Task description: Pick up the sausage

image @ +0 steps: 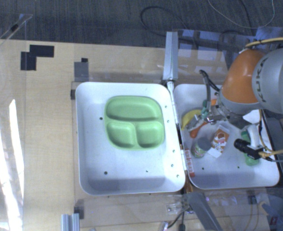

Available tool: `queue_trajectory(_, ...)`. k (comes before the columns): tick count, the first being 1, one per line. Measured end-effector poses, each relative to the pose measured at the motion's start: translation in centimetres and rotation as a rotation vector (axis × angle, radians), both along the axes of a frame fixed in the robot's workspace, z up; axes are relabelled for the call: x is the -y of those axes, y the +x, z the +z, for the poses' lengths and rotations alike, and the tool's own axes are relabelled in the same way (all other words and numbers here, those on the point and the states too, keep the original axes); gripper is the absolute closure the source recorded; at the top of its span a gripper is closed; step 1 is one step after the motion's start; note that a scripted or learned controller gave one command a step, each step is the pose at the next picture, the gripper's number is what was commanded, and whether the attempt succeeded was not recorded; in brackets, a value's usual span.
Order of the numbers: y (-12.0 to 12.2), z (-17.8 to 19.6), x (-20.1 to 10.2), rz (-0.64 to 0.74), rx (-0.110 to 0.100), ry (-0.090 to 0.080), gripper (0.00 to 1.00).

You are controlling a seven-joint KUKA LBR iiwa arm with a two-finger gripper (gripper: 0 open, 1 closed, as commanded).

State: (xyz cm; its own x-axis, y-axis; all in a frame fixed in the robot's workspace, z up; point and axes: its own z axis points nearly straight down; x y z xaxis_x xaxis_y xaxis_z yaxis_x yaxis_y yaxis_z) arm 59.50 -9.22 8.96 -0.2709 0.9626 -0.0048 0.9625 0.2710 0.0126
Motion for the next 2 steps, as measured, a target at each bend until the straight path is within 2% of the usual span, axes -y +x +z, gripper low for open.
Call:
queue_trajectory(1, 0.3, 1.3, -0.2, 0.002, 0.008, 0.002, 1.0)
queue_trajectory(2, 2.4, 9.7, -2.4, -0.011, -0.005, 0.001, 1.0)
